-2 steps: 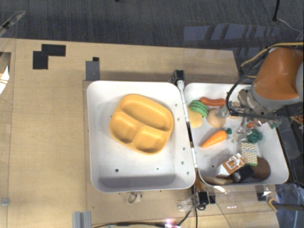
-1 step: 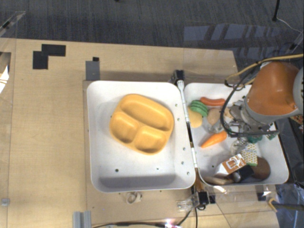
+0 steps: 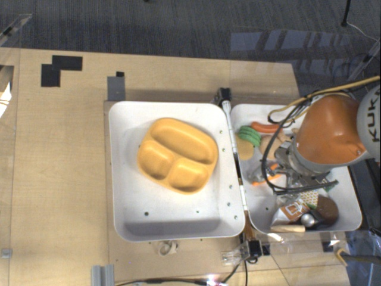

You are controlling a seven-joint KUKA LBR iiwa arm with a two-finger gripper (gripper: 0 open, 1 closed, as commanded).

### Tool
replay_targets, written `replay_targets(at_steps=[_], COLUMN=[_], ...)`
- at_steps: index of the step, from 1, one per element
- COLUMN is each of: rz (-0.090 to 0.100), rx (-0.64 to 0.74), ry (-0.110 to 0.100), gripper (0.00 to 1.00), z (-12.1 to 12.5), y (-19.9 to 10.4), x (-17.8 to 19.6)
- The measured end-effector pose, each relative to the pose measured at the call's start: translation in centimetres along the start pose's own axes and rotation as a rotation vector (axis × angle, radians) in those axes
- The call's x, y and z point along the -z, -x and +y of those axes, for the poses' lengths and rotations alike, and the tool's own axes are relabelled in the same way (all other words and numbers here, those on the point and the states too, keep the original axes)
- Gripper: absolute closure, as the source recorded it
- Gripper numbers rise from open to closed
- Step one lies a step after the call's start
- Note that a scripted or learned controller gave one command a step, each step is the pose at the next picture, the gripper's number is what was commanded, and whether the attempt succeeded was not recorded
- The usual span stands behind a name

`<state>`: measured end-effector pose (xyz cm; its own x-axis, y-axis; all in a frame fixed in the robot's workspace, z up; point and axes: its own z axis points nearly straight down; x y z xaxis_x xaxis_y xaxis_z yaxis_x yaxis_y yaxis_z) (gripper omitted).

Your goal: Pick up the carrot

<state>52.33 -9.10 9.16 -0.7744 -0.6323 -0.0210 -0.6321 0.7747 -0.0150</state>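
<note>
The carrot point(image 3: 262, 127) appears as a slim orange-red piece at the back of the right bin point(image 3: 355, 219), lying beside a green toy point(image 3: 250, 136). My arm's orange wrist point(image 3: 330, 130) hangs over the middle of that bin and hides much of it. The gripper point(image 3: 269, 173) points down and to the left under the wrist, a short way in front of the carrot. A small orange bit point(image 3: 258, 183) shows on the bin floor by the gripper; I cannot tell what it is.
A yellow three-part dish point(image 3: 177, 154) fills the middle of the left bin point(image 3: 128, 213). In the right bin's front lie a brown round thing point(image 3: 326, 207), a metal ball-ended tool point(image 3: 306, 220) and a patterned box point(image 3: 293, 208). A tan item point(image 3: 246, 152) rests near the divider.
</note>
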Motion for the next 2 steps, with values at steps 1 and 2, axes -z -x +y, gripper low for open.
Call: replay_targets(at_steps=[1, 2], rz=[0.006, -0.001], rx=[-0.164, -0.16], ry=[0.004, -0.001], gripper=[0.0, 1.0], z=[-4.7, -4.8], y=[7.1, 7.5], x=[-0.4, 1.0])
